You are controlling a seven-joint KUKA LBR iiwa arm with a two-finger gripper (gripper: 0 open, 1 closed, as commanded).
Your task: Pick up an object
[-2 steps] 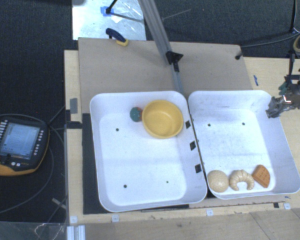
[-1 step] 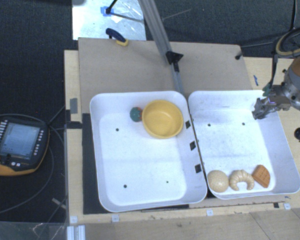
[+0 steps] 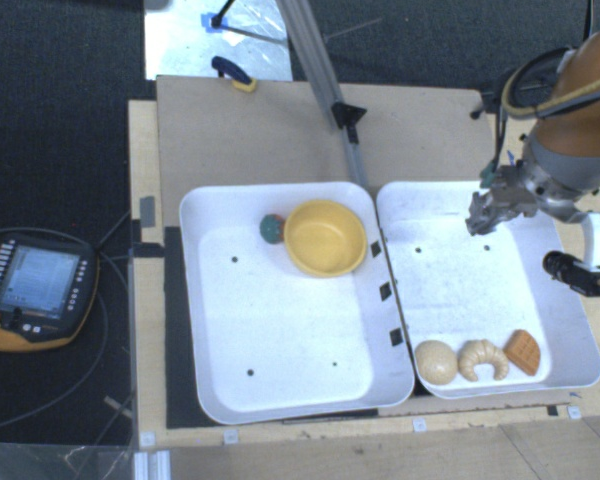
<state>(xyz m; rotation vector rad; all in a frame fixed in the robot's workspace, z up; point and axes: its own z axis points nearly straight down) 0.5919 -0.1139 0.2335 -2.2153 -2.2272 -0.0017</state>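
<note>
At the far left of the frame a grey and orange handheld control pendant with a lit screen (image 3: 32, 293) lies on the dark floor beside the bench (image 3: 420, 138). On the bench, the shallow white left bin (image 3: 280, 368) holds a small dark green ball (image 3: 271, 229) in its upper part, touching or just beside a round yellow plastic bowl (image 3: 325, 237) near the bin's upper right corner. The shallow white right bin (image 3: 450, 288) carries three items in a row along its lower edge: a pale round bread roll (image 3: 436, 361), a beige croissant (image 3: 483, 359) and an orange-brown waffle-like square (image 3: 523, 351). The tool (image 3: 485, 211) hangs over the upper right part of this bin, well apart from that row, with nothing seen in it; whether it is open or closed I cannot tell. The step in hand looks like the approach, no object yet chosen. The next move probably calls for travelling toward the lower edge, lining up over one item, then descending.
</note>
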